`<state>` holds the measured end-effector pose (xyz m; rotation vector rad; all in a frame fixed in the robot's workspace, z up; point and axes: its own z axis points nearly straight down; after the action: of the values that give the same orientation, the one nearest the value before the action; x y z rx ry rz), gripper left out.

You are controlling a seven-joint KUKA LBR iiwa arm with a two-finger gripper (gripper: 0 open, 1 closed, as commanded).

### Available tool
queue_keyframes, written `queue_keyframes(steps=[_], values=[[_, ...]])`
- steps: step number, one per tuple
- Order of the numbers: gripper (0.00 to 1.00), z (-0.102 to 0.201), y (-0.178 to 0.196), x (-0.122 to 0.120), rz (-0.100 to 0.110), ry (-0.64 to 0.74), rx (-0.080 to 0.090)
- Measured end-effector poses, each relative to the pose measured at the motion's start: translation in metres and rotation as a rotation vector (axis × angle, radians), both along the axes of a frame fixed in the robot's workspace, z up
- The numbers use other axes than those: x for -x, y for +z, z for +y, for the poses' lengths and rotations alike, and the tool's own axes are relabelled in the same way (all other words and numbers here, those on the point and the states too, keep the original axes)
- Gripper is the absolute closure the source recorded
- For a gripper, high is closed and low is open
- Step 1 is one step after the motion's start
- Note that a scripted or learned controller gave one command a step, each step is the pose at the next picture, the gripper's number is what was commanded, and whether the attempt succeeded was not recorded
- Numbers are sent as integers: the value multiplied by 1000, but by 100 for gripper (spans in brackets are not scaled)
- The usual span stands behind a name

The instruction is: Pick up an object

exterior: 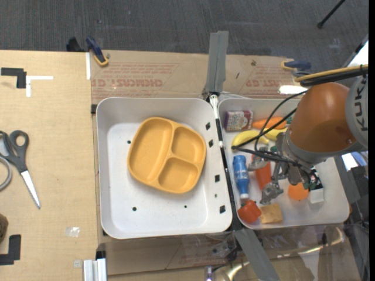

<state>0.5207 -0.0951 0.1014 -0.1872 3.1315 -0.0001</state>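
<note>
Two shallow white bins side by side on a brown bench. In the left bin (111, 174), a yellow divided plate (167, 155) with three compartments, lying flat near the middle. In the right bin (337, 212), a crowd of small objects: a blue bottle (241, 175) lying along the left wall, a banana (249, 137) just beyond it, a small purple-labelled packet (238, 120) in the far left corner, an orange carrot-like piece (270, 123) beside the packet. Nearer: a red item (248, 212) touching a tan block (271, 214) at the near edge, an orange ball (298, 192) to their right. Low over the middle of this bin, the gripper (271, 192), fingers pointing down and slightly parted with nothing visibly between them. Above it, the orange band (319, 119). Far left on the bench, scissors (22, 163).
</note>
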Motion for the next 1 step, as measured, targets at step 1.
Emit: queue_keyframes(steps=[1], values=[[0, -17, -9, 7, 1, -72, 0]])
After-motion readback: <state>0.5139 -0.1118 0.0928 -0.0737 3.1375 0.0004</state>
